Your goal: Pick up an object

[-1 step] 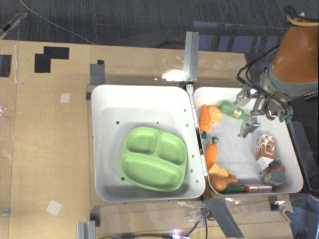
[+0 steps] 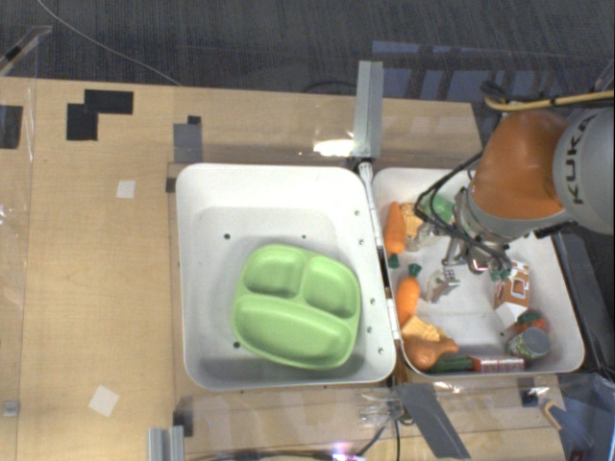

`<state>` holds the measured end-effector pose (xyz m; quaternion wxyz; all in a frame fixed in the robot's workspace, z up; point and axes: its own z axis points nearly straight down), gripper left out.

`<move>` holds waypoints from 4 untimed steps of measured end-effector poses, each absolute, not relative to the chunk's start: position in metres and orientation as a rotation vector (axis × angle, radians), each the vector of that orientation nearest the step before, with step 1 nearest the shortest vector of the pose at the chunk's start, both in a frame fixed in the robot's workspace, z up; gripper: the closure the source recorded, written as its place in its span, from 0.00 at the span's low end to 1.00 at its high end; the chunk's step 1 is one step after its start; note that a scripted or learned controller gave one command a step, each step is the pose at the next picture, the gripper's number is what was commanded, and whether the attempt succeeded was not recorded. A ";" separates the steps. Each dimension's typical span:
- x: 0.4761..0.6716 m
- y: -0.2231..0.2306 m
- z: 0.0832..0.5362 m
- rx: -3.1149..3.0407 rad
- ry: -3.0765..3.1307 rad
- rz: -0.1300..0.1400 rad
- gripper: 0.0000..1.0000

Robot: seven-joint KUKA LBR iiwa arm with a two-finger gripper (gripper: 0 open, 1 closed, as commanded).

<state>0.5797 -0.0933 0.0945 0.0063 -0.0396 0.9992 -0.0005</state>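
- On the desk [image 2: 106,286] two white bins sit side by side; the left bin [image 2: 207,209] holds a green divided plate [image 2: 296,304] lying flat toward its near edge.
- The arm [image 2: 519,166] reaches over the right bin [image 2: 567,339] from its right edge, and the hand [image 2: 450,277] hangs above the middle of that bin.
- Whether the hand is released or clenched cannot be told, and nothing can be seen grasped in it.
- Along the right bin's left edge lie an orange toy [image 2: 395,227] near the far corner and a carrot [image 2: 407,299] further toward the near edge, just left of the hand.
- In the near left corner a yellowish wedge [image 2: 420,329] touches a brown-orange piece [image 2: 438,351].
- A red pen [image 2: 492,363] lies along the near edge.
- A small can [image 2: 531,342] stands by the near right corner, with a brown and white box [image 2: 512,289] just beyond it.
- A green piece [image 2: 442,206] shows under the wrist, toward the far edge.
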 end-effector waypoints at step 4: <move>0.621 -0.083 0.089 -0.426 3.099 -0.006 0.00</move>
